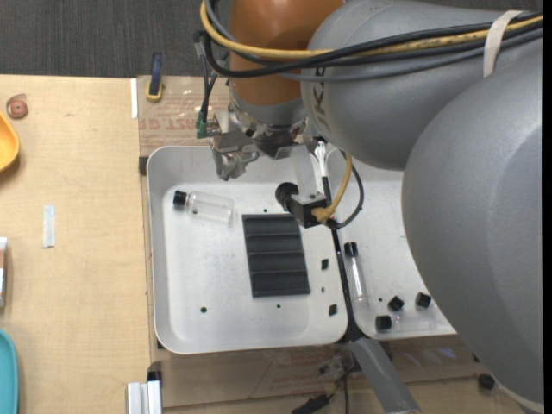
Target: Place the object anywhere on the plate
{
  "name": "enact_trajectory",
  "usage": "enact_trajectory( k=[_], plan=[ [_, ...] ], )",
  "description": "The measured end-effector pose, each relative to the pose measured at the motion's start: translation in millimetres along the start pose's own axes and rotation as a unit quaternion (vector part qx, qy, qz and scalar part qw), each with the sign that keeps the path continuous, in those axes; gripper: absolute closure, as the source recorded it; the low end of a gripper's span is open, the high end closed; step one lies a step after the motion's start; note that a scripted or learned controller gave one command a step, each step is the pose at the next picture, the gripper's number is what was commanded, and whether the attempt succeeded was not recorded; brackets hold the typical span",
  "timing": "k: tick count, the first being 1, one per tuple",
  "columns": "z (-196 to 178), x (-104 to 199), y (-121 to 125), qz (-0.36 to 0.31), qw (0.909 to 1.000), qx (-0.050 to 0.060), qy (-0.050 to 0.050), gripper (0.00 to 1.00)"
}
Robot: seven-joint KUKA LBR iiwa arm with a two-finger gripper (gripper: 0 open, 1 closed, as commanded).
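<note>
Vial (203,205) lay on its side near left bin's (164,317) far-left corner, beside ribbed black plate (276,254). My jaws (231,158) hung over far edge above it; grip state unclear.

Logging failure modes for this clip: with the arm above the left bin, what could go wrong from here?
1. The clear vial lies on its side in the left bin; being round, it may roll away from a touch.
2. The gripper hangs at the bin's far wall, so coming down there could strike the rim.
3. The dark ribbed plate sits close beside the vial, so a nudge could shift it.
</note>
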State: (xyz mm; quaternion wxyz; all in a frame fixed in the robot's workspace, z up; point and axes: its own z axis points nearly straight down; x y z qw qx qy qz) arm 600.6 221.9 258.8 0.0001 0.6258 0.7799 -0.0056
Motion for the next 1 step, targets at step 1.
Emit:
enact_trajectory(
  k=[1],
  plan=[
    [0.0, 0.0, 0.0, 0.000, 1.0000, 0.000, 0.000, 0.00]
  ],
)
